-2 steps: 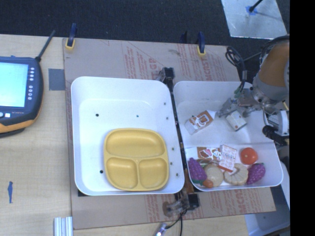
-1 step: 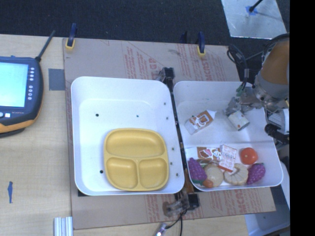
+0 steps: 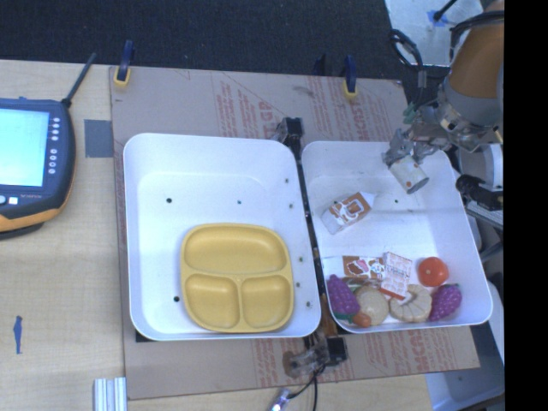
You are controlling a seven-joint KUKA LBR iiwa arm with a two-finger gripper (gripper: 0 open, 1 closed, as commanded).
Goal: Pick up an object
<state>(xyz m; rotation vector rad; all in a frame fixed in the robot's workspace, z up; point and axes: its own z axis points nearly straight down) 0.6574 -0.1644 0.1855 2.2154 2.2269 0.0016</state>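
Observation:
My gripper (image 3: 409, 168) hangs over the far part of the right bin (image 3: 445, 204), up and to the right of a small white and brown carton (image 3: 348, 210). No object shows in the gripper. Along the bin's near wall lies a pile of toy food: a red tomato (image 3: 432, 271), a purple grape bunch (image 3: 342, 296), a second purple piece (image 3: 447, 301), a round biscuit (image 3: 372, 302), a pale bread piece (image 3: 413, 306) and two printed packets (image 3: 364, 267) (image 3: 396, 274).
The left bin (image 3: 163, 187) holds a yellow divided plate (image 3: 237, 276). A teach pendant (image 3: 26, 161) lies on the bench at the far left. Blue clamps (image 3: 125, 58) (image 3: 348, 67) pin the cardboard sheet at the back.

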